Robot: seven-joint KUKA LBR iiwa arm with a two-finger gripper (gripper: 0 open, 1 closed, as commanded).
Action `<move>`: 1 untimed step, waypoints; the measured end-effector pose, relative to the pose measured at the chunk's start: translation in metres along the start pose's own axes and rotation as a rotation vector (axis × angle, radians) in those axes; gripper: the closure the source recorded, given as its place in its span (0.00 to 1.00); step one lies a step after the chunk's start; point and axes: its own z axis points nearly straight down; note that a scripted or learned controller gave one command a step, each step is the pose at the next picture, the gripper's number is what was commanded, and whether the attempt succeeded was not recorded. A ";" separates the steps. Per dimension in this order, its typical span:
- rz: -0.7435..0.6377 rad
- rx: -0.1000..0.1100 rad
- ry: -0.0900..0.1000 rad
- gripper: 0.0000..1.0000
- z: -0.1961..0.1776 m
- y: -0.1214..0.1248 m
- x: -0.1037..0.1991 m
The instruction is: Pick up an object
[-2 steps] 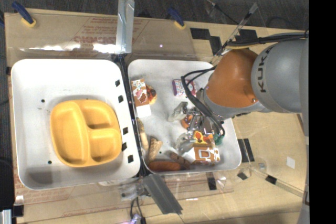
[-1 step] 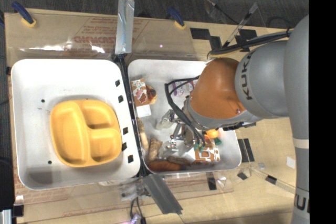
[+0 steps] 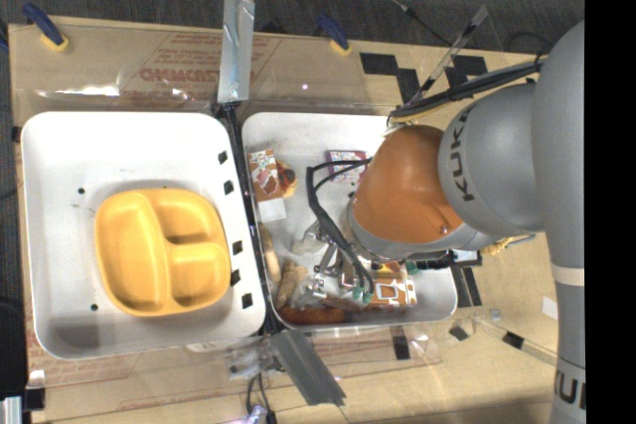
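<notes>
Where clutter lies, metallic tool [image 3: 333, 275].

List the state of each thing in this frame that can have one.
Yellow divided tray: upright, lying flat in the left bin.
Snack packet: lying flat in the right bin, apart from the arm.
Gripper: lowered into the right bin over the pile of packets; grip not discernible.
Arm: reaching over the right bin.
</notes>
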 end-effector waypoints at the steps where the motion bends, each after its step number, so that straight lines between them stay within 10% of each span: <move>1: -0.006 0.003 0.005 1.00 -0.009 -0.001 0.001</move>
